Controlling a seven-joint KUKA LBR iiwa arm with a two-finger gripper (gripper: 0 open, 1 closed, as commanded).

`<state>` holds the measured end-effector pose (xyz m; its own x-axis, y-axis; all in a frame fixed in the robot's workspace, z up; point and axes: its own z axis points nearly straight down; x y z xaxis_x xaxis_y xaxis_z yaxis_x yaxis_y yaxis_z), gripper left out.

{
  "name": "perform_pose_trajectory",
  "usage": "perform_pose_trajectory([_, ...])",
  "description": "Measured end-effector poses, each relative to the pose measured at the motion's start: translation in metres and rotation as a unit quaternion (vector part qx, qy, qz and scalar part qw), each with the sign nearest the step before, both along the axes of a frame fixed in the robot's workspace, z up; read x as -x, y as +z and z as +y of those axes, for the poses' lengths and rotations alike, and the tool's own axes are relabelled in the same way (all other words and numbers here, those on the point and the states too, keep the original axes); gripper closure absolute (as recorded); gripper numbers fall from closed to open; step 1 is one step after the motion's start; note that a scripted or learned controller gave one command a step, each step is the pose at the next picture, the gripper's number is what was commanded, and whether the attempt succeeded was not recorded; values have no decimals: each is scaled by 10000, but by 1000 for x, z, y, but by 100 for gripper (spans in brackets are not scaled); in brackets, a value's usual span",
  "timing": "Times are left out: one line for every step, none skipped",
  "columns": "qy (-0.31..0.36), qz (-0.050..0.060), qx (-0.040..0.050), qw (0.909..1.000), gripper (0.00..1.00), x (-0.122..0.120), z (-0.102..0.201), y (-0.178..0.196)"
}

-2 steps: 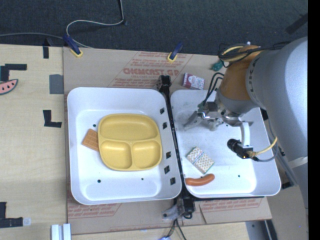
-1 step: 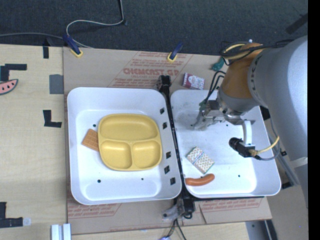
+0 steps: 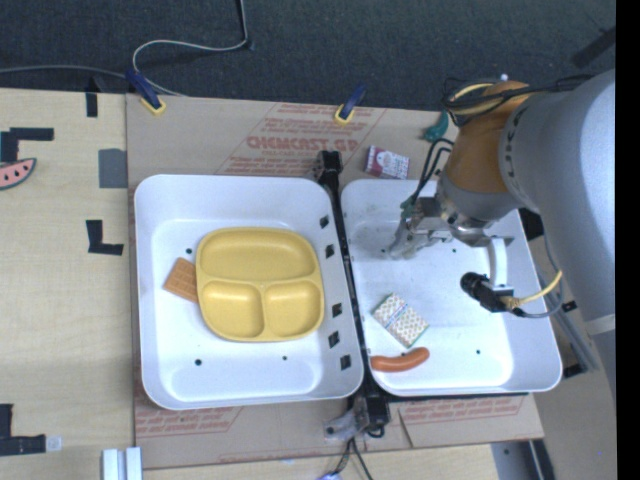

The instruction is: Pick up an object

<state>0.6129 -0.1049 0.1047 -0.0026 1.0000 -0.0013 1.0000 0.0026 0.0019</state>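
In the right bin lie a small patterned white packet and, nearer the front wall, an orange-red sausage. My gripper hangs over the back left part of that bin, above and behind the packet, with its fingers pointing down to the left. Nothing shows between the fingers. The left bin holds a yellow divided plate with a brown cracker-like piece tucked at its left edge.
A small red-and-white packet lies on the cardboard behind the right bin. Black clips join the bins along the middle wall. A cable and yellow clamps sit at the back of the bench.
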Motion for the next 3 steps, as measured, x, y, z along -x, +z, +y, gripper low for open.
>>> perform_pose_trajectory([0,0,0,10000,0,0,0,0])
perform_pose_trajectory([3,6,-5,10000,100,0,1,9])
perform_pose_trajectory([3,7,-5,10000,0,0,1,9])
